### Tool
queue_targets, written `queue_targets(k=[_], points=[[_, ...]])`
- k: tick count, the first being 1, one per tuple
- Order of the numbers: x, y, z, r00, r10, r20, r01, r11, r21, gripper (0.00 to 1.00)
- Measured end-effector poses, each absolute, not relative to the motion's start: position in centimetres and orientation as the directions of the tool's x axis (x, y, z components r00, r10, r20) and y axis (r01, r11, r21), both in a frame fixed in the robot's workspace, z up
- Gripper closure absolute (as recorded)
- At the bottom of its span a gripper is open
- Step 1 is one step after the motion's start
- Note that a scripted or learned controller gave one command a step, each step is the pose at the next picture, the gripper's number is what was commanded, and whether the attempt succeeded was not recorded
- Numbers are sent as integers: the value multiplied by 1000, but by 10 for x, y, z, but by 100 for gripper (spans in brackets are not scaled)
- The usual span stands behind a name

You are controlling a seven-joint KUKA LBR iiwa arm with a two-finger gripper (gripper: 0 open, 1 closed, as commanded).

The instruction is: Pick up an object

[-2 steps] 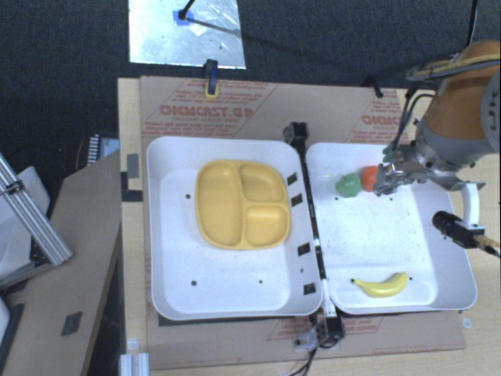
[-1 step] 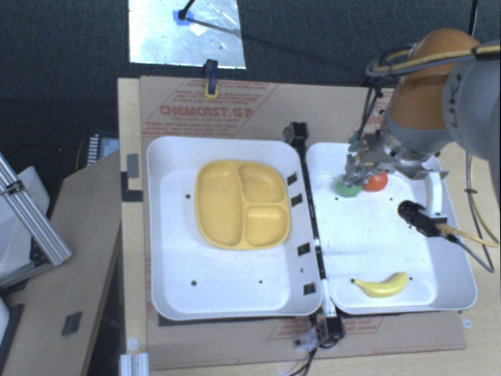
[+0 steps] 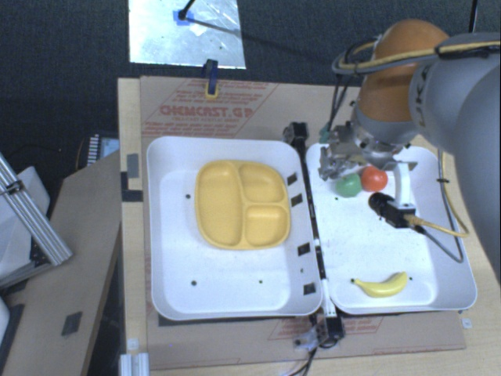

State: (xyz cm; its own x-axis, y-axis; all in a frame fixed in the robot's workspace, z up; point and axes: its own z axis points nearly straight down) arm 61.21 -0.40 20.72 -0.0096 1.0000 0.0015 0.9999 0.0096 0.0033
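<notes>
1. Dark blue-grey carpeted floor [image 3: 63, 53] surrounds the bench on the far and left sides.
2. Shiny crinkled silver foil sheet [image 3: 186, 20] lies on the floor beyond the bench's far edge.
3. Tan wooden bench top [image 3: 129, 233] carries a brown cardboard sheet with red lettering [image 3: 207, 110].
4. Silver aluminium extrusion rail [image 3: 30, 218] slants near the bench's left edge.

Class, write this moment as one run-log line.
pincer: above small green ball | small red ball: beside it | yellow plastic banana: right bin, near edge
</notes>
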Motion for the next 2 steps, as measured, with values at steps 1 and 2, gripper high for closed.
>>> queue_targets(k=[1, 2], points=[[616, 43, 209, -10, 1000, 2, 1000, 10, 3, 100], [621, 92, 214, -10, 1000, 3, 1000, 10, 3, 100]])
